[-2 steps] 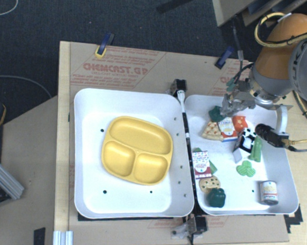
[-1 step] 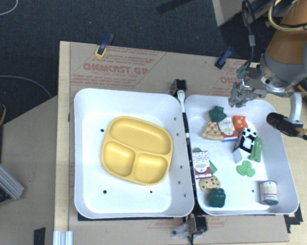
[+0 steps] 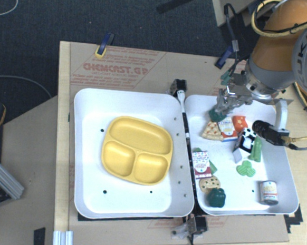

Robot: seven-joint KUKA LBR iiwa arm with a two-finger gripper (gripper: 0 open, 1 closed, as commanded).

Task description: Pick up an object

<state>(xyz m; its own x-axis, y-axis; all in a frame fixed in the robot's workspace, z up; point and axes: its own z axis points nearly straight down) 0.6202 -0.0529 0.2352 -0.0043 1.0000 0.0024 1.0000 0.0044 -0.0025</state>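
From the overhead camera, your hand (image 3: 222,107) hangs low over the far left corner of the right bin (image 3: 286,182), its tips down against a dark green piece (image 3: 215,115); whether it's wide or closed you cannot tell from here. That piece sits touching the waffle-like wedge (image 3: 212,130), with the red-and-white packet (image 3: 228,127) just beside. Expect trouble from crowding: a close could catch the wedge too, or nudge the green piece against the bin wall and slip off.

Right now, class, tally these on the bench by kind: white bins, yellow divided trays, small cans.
White bins: 2
Yellow divided trays: 1
Small cans: 1
Total: 4
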